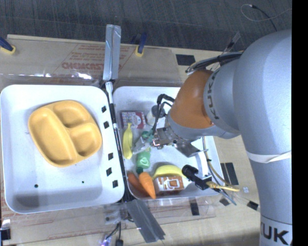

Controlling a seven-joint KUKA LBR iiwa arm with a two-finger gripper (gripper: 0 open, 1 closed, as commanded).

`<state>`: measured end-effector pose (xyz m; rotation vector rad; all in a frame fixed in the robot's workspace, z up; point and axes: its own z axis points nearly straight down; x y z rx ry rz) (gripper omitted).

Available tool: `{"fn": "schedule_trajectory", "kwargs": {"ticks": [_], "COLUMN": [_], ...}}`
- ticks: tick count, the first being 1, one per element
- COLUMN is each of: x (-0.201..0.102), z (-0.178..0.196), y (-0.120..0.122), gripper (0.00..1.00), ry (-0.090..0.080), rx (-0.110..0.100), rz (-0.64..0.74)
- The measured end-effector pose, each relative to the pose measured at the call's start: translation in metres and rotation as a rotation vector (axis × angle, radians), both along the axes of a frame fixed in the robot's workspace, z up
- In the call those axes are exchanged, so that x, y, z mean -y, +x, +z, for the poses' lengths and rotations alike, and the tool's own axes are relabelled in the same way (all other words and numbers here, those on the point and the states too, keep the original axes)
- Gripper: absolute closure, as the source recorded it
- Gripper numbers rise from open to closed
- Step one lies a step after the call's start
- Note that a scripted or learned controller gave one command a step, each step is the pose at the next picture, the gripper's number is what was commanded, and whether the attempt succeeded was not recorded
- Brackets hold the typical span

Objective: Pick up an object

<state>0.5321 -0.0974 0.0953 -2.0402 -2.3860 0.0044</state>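
Camera view puts my grey two-finger gripper (155, 137) low in the right-hand shallow white bin (138, 92), over the clutter. Just beside it lie a yellow plastic banana (127, 140) and a small green bottle (143, 162). A yellow divided plate (64, 132) fills the left-hand white bin (20, 188).

A divided plate (65, 131) lies in the left bin (20, 199). In the right bin (124, 94), a banana (127, 140) sits left, a carrot (147, 185) nearer, a carton (169, 184) just right of it.
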Motion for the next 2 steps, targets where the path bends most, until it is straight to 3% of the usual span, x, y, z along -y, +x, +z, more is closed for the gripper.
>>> {"fn": "schedule_trajectory", "kwargs": {"ticks": [1,2], "x": [-0.001,-0.031], "z": [0.007,0.095], "y": [-0.001,0.050], "gripper": [1.00,1.00], "ry": [0.002,0.001], "rx": [-0.006,0.000], "rz": [0.006,0.022]}}
